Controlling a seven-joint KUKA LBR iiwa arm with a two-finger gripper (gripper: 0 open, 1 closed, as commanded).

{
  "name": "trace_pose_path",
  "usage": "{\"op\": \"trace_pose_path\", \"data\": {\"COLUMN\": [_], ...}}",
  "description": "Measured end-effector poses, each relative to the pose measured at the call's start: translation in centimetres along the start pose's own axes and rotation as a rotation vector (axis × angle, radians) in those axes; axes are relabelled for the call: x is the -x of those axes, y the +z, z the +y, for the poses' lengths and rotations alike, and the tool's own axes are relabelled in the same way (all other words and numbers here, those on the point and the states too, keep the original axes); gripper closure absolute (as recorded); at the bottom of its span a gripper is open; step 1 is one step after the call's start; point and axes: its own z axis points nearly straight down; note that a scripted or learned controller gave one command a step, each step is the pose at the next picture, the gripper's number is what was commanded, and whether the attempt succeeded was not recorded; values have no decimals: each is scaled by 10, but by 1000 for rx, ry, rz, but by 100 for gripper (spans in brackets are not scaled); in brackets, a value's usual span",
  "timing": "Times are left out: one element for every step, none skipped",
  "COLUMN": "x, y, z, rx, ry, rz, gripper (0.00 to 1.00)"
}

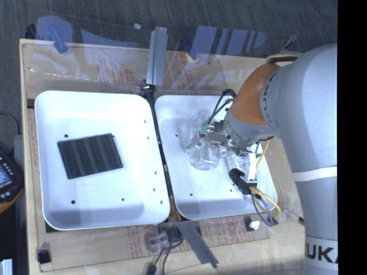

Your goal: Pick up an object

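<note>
Claw [211, 137] sat low in the right bin [172, 153], at the end of the big grey arm [304, 125] reaching in from the right with its orange band [252, 105] just above the wrist; whether it was spread or pinching anything could not be made out, since the wrist body and clear plastic hid the tips. Left bin [92, 211] held a dark ribbed panel [90, 155], flat, near its middle, well apart from the arm. Right bin held a clear plastic cup [202, 153], or something much like it, lying on its side just beside or touching the claw; contact could not be told. A clear film or wrapper [198, 122] appeared above it, faint against the white floor. Loose cables [258, 196] trailed from the wrist toward the bin's near right corner. Judged the cup light, thin-walled, slick and prone to roll or flex under squeeze; a hold across the rim, one finger inside and one outside, looked safer than pinching the round body. The panel seemed stiff and too flat to lift easily.
</note>
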Motion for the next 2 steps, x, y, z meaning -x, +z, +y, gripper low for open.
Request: {"op": "trace_pose_path", "data": {"x": [-1,-63], "y": [-7,-107], "z": [0,36], "rx": [-5,-3], "ry": [-4,-31], "rz": [1,-2], "gripper": [100,100]}}
